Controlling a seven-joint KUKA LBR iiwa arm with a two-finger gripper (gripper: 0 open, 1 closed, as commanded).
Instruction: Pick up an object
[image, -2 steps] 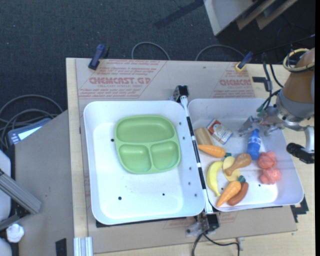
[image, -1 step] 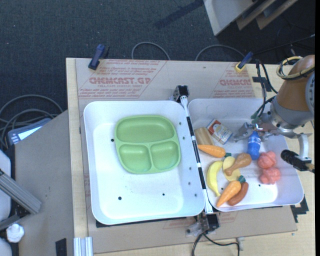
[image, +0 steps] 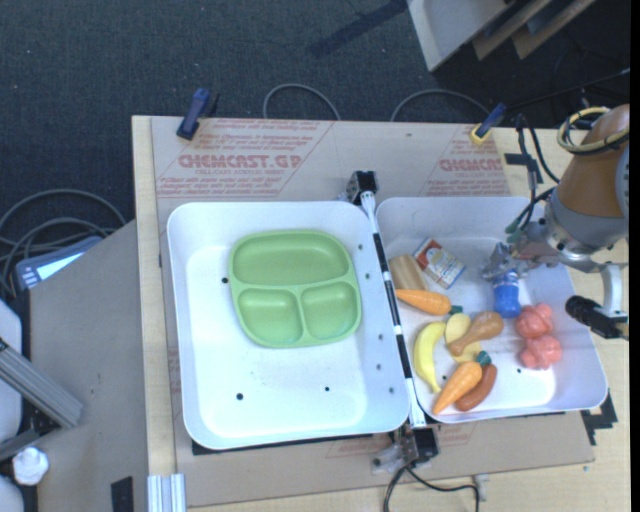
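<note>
- Camera view, looking down at a slant: two shallow white bins sit side by side on a brown board, the left bin (image: 200, 300) and the right bin (image: 580, 385) touching along a black divider strip.
- In the left bin lies a green sectioned plate (image: 295, 287), towards the far side, with one long compartment and two smaller ones.
- The arm (image: 595, 190) reaches in from the right, grey with an orange band, and its gripper (image: 505, 268) hangs over the far right part of the right bin.
- How far the claw stands open I cannot tell; the angle and metal parts blur together.
- Just below the claw stands a small blue object (image: 507, 299), right at its tip; whether it is clasped cannot be made out.
- Right of that lie two pink lumpy toy pieces (image: 538, 335), close together.
- Near the divider: a tan bread-like piece (image: 406, 272), a small red and white carton (image: 440, 264), an orange carrot (image: 424, 300).
- Nearer the front: a yellow banana (image: 429, 353), a tan drumstick-like piece (image: 476, 332), a second carrot (image: 456, 386) and a reddish sausage (image: 479, 386) beside it, touching.
</note>
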